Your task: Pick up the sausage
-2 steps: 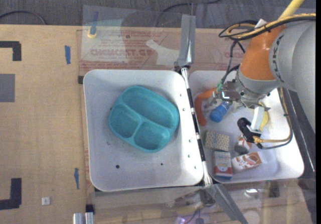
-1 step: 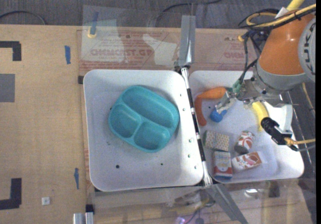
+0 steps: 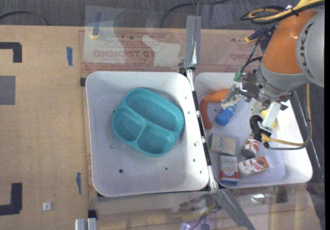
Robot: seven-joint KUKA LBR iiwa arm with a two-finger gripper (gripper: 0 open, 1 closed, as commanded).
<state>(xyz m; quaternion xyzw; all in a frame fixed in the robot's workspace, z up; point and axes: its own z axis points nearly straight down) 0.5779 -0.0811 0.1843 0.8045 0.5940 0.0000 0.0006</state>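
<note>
I can't tell the gripper (image 3: 258,101) state. I'd descend centred on the orange sausage (image 3: 209,104), clear of the blue bottle (image 3: 225,116).

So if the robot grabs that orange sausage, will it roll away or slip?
The sausage looks curved, so it probably rocks more than it rolls. Its skin seems smooth, so it may slip from a loose pinch. It lies against the right bin's wall, which could stop it sliding that way.

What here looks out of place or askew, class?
The teal divided plate sits askew in the left bin. In the right bin, small packets lie jumbled at different angles. Nothing looks spilled or broken.
</note>
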